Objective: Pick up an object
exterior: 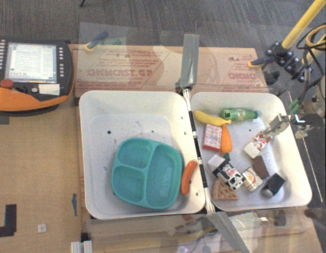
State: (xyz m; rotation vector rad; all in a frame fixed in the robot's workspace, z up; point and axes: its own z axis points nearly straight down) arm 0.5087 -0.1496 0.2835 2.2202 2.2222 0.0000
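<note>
1. The cardboard-covered surface is seen to carry two shallow white bins side by side: the left white bin and the right white bin.
2. The left white bin is largely taken up by a teal divided plastic plate, with an orange sausage-shaped toy lying just beside it at its 3 o'clock.
3. The metal claw is placed over the right white bin, near that bin's 2 o'clock edge. Whether it is apart or together cannot be told, and nothing is seen held in it.
4. The nearest candidate for the pick is judged to be a small white carton with a red top. It lies on the right bin's floor, just beside the claw at the claw's 7 o'clock. Its long axis is seen to run from 1 o'clock to 7 o'clock, roughly in line with the claw.
5. A short move down and toward 7 o'clock is therefore judged to be what the grasp depends on.
6. A brown block and a black cylinder are found farther off at the claw's 6 o'clock.
7. A yellow toy banana and a green plastic bottle are set well apart from the claw, at its 9 to 10 o'clock.
</note>
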